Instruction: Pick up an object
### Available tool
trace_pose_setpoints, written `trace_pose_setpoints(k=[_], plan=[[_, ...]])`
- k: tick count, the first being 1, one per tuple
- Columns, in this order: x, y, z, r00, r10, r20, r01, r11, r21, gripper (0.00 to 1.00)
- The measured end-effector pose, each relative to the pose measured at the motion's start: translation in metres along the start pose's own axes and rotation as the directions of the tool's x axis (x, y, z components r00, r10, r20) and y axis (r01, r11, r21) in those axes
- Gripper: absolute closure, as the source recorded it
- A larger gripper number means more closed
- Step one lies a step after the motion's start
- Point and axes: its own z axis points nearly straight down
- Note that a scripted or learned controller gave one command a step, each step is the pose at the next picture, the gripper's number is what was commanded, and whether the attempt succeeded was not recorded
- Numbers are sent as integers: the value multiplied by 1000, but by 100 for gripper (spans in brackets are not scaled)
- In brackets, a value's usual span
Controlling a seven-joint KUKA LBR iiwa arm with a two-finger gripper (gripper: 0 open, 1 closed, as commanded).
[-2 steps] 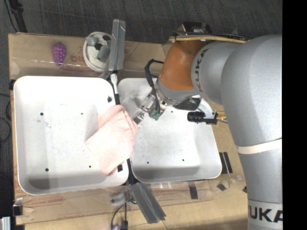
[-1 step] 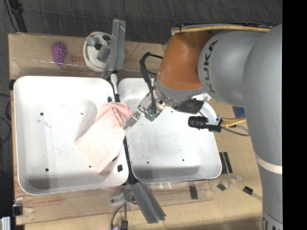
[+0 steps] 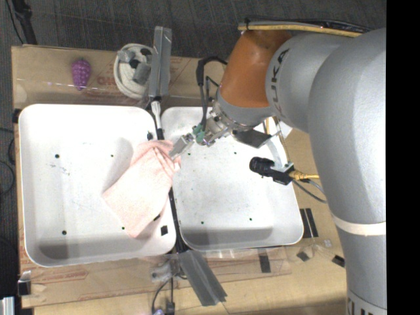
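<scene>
While the gripper (image 3: 178,146) at frame centre pinches one corner of the pink cloth (image 3: 141,189) draped over the bin divider (image 3: 172,205), that thin grip could slip as it lifts.

A grey KUKA arm (image 3: 341,143) reaches in from the right, its bulk filling that side of the frame — an orange band (image 3: 252,71) ringing it above the wrist. The wrist angles down and to the left, ending in the gripper (image 3: 180,146), whose slim fingers point leftward — too small to read.
</scene>
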Motion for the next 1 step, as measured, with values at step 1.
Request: trace_pose_setpoints(k=[1], plan=[[-54, -16, 84, 994, -111, -2, 111, 994, 2, 0]])
